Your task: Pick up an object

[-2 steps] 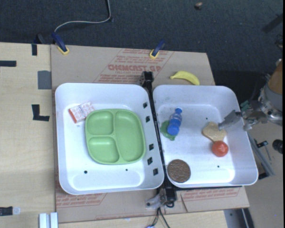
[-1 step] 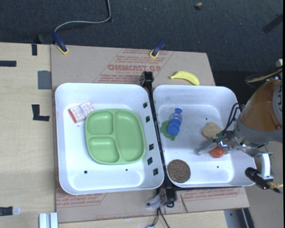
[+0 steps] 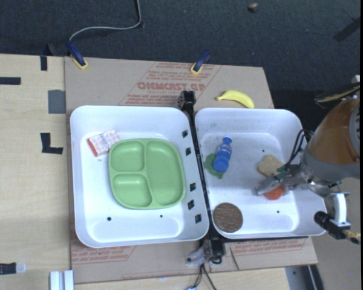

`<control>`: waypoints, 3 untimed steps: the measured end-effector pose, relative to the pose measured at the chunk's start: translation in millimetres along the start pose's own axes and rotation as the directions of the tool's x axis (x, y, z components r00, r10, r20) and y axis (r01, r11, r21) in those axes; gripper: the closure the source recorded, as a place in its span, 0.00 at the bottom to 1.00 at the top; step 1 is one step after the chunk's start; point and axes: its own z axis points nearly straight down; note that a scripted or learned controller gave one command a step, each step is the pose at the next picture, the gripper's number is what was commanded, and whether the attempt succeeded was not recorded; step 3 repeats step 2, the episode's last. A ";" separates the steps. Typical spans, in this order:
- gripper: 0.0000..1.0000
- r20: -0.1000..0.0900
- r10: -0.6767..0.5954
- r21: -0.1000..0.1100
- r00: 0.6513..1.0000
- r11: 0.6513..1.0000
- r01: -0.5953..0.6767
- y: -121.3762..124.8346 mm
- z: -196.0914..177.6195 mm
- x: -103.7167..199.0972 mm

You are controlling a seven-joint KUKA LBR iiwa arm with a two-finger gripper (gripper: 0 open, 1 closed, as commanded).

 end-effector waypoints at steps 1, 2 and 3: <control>1.00 0.000 -0.001 -0.007 1.000 1.000 0.001 41.6 6.7 72.9; 1.00 0.001 -0.001 0.001 1.000 1.000 0.001 73.9 -88.9 128.3; 1.00 0.001 -0.001 0.001 1.000 1.000 0.001 73.9 -88.9 128.3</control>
